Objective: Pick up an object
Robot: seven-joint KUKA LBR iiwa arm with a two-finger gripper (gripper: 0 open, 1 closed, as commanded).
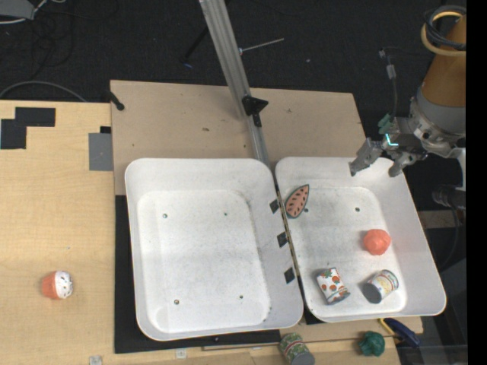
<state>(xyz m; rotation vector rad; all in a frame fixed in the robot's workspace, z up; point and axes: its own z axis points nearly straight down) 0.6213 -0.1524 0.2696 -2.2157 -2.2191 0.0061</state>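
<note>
My gripper (pixel 378 162) hangs over the far right corner of the right bin (pixel 396 181), open, with nothing between its fingers. In that bin lie a red ball (pixel 376 241), a small can on its side (pixel 380 286), a white box with red spots (pixel 332 286) and a flat orange leaf-shaped piece (pixel 296 200) leaning at the left wall. The ball lies about a hand's width nearer the front than the gripper.
The left bin (pixel 199 245) sits beside the right one. A slanted metal rail (pixel 232 67) runs from the back to the bins' junction. An orange-white ball (pixel 57 285) rests on the wooden bench at left. A green object (pixel 371 344) and another can (pixel 294 348) lie below the bins.
</note>
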